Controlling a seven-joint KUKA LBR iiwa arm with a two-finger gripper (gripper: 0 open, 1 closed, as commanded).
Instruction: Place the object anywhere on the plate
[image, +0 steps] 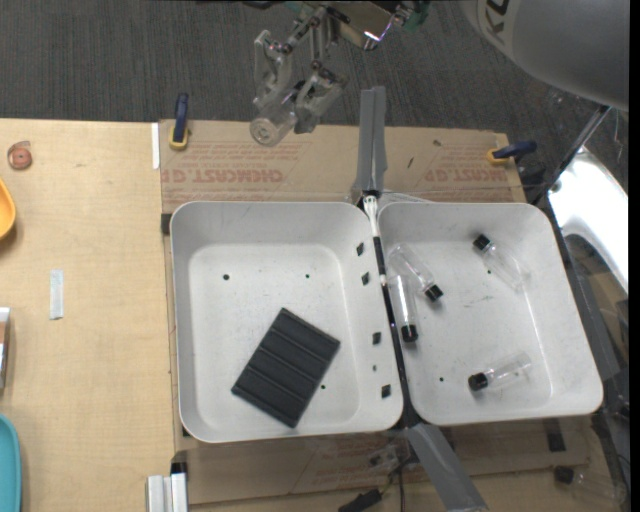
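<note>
Cardboard sheet (300, 165) behind the left bin (200, 225): red print, upside down, reads roughly "CHEMCAST GP", repeated at right, fainter.

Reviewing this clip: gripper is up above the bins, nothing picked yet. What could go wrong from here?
1. The clear vials in the right bin are small, round and scattered, and may roll or slip out of a grasp.
2. Two vials lie against the bin's left wall, leaving little room for the gripper.
3. The dark ridged plate sits in the left bin, so the carry must cross the divider.
</note>
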